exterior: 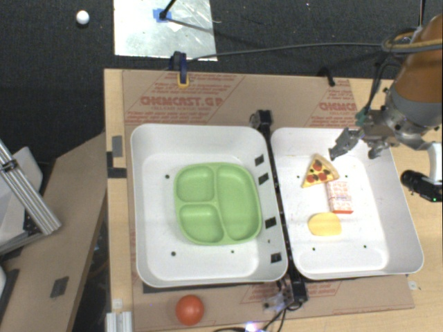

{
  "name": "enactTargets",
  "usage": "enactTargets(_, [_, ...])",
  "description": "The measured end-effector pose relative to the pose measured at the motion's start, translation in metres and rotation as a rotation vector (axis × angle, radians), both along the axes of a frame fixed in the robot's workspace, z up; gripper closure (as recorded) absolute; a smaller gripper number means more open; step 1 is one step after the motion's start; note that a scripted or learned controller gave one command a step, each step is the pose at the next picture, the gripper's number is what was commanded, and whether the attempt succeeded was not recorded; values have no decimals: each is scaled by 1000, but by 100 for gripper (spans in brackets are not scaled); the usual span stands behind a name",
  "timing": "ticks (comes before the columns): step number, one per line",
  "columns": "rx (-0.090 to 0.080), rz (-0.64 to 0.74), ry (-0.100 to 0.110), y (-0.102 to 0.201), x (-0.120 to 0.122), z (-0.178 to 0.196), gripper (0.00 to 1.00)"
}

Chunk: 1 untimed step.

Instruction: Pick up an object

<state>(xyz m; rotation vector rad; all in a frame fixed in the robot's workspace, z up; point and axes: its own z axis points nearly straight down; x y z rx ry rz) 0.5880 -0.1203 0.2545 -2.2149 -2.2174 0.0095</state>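
Observation:
The right bin [387, 206] holds three small items: a toy pizza slice [319, 171], a red and white packet [339, 196] just below it, and a yellow oval piece [324, 225] nearer the front. My gripper [360, 146] hangs over the bin's back right part, up and to the right of the pizza slice. Its two fingers are spread apart with nothing between them. The grey wrist and orange band of the arm rise toward the upper right.
The left bin [149, 185] carries a green divided tray [217, 203]. An orange ball [189, 309] lies on the bench in front of the left bin. A black clip row [266, 178] runs between the bins. A metal frame [24, 192] stands at the left edge.

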Motion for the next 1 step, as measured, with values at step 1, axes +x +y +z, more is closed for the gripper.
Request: enactTargets(1, [-1,2,-11,0,2,6,0])
